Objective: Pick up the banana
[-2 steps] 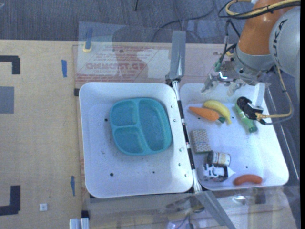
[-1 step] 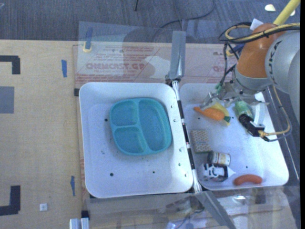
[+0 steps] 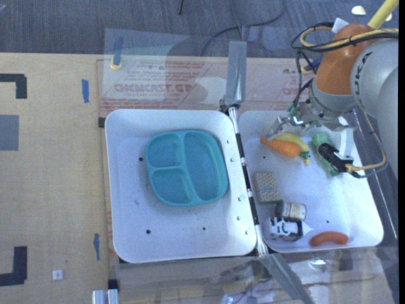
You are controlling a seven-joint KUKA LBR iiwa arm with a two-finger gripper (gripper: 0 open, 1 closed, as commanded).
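Yellow banana (image 3: 296,139), one, lies by one carrot (image 3: 283,147); I cannot tell the fingers' (image 3: 292,120) state.

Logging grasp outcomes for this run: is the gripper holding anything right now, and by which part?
Cannot be told: the gripper sits right at the banana beside the carrot, but its grip is unclear.

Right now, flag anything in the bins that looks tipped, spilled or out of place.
The can in the right bin lies on its side instead of upright. The banana lies partly under the carrot. Nothing looks spilled or damaged.
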